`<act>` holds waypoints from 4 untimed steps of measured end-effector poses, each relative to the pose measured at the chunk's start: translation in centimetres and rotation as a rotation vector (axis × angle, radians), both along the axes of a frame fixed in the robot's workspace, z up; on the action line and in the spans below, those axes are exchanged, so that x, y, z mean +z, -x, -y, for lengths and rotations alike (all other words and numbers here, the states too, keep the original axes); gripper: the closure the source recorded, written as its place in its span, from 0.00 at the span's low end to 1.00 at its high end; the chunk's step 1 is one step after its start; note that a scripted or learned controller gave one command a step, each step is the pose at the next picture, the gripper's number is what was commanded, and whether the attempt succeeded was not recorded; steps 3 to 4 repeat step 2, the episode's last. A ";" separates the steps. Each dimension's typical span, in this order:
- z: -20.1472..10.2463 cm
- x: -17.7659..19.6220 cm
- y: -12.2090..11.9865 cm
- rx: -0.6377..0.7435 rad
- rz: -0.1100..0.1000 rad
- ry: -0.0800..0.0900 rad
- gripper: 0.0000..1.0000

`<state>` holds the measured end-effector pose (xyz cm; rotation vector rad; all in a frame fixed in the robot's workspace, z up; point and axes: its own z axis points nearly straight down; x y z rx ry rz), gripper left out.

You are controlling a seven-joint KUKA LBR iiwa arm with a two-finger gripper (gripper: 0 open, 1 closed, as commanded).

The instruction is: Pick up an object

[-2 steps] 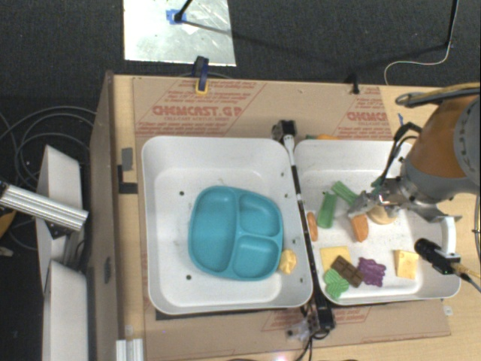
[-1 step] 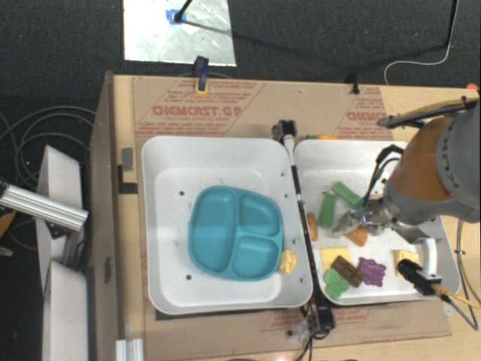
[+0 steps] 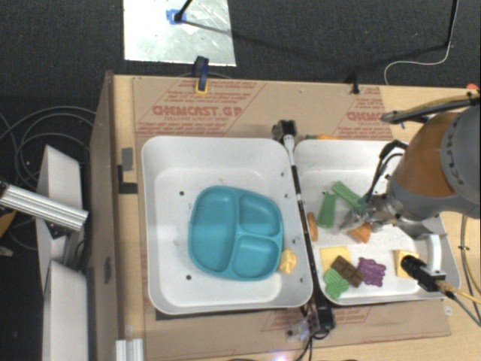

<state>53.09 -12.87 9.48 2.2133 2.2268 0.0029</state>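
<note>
The gripper (image 3: 358,220) is low in the right bin (image 3: 342,150), near the bin's middle, and its tip is too blurred and crowded to tell whether it is spread or closed. Touching or just under that tip lies the orange piece (image 3: 361,234), a small, flattish wedge of dull orange on the white floor; nothing shows it pinched. Just to the camera's left of the gripper are two green pieces: an upright green block (image 3: 327,210) and a slanted green bar (image 3: 346,193) above it, both close enough to crowd that side. A thin orange sliver (image 3: 313,226) lies against the wall that the two bins share. Toward the near edge sit a yellow square (image 3: 333,255), a brown piece (image 3: 348,270) overlapping it, a purple piece (image 3: 370,271) and a small green piece (image 3: 334,283), packed close together. The far part of the right bin, toward its top wall, has bare floor. In the left bin (image 3: 169,173) a teal divided plate (image 3: 235,232) takes up the middle, with a yellow lump (image 3: 287,260) at its right rim, near the shared wall, and bare white floor around the plate's other sides.
</note>
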 end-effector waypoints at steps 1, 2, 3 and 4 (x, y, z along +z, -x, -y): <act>-11.1 10.2 -4.5 0.009 0.010 -0.002 1.00; -5.3 9.5 -5.8 -0.006 0.001 0.001 1.00; -5.3 9.5 -5.8 -0.006 0.001 0.001 1.00; -5.3 9.5 -5.8 -0.006 0.001 0.001 1.00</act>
